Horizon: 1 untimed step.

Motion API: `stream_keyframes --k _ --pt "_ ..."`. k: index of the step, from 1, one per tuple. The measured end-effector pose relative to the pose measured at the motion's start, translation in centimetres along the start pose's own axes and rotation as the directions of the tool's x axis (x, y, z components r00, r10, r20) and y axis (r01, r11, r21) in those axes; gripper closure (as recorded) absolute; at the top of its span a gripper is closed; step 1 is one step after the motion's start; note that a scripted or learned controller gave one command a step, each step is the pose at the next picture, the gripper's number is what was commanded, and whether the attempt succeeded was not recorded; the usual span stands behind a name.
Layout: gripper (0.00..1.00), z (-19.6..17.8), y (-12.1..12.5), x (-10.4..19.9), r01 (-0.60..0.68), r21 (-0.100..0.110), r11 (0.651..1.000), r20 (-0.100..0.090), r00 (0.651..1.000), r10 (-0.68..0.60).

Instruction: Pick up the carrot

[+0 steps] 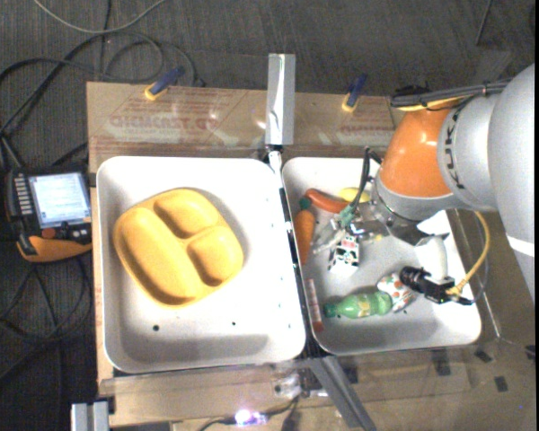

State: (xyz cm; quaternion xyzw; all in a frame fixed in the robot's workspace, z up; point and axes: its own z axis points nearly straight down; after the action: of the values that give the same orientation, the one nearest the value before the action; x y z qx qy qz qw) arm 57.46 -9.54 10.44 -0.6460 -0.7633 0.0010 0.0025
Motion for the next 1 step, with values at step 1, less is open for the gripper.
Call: stream_keyframes --k 1 --pt "1.0 -0.59 -0.04 0.13 0.001 0.005 1.0 -0.004 1.0 -0.001"
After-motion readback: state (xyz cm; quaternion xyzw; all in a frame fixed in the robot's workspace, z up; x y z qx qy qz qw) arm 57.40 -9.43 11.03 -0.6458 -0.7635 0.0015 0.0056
